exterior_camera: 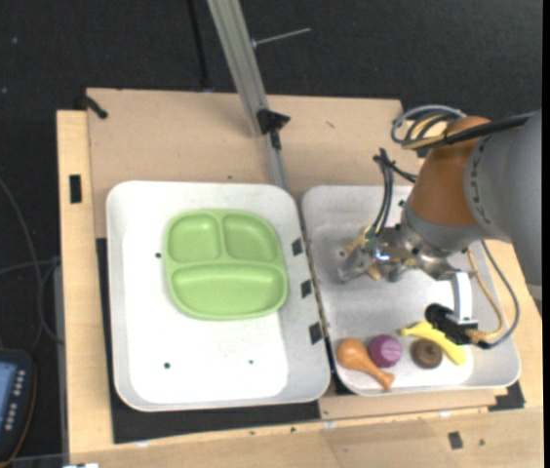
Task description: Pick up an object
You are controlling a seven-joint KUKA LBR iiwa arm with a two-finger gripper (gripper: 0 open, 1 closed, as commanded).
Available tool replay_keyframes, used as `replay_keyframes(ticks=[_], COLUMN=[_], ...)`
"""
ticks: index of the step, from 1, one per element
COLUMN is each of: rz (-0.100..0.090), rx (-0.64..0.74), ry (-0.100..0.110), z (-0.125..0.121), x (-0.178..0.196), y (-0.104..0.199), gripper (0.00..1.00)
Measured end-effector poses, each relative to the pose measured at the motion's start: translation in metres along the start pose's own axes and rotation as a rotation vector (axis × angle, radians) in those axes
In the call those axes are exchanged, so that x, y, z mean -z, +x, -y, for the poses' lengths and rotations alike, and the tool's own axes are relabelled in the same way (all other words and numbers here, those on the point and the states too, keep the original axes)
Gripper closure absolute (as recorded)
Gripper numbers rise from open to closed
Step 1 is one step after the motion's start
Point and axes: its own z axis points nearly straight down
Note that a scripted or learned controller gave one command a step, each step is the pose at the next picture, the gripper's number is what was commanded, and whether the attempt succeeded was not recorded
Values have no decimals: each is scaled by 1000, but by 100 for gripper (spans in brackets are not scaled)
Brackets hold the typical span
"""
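Metal pincer [358,258], open/shut: can't tell, nothing seen in it. Orange pear-shaped toy [363,358], purple ball [385,349] lie well below it. Risk: closing on bare bin [353,300] floor, objs too far off.

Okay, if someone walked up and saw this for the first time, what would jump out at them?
Probably the bright green divided plate, lying alone in the left bin. Next, the grey and orange arm reaching in from the right, its gripper low over the right bin. Along that bin's near edge sits a small cluster: an orange pear-shaped toy, a purple ball, a brown ball and a yellow banana-like piece.
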Motion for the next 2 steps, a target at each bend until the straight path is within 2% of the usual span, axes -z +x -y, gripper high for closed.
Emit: replay_keyframes(ticks=[1,2], rz=[0,1], rx=[-7,-3], ry=[-5,-9], z=[-1,1], x=[13,76], y=[-1,-4], gripper=[100,100])
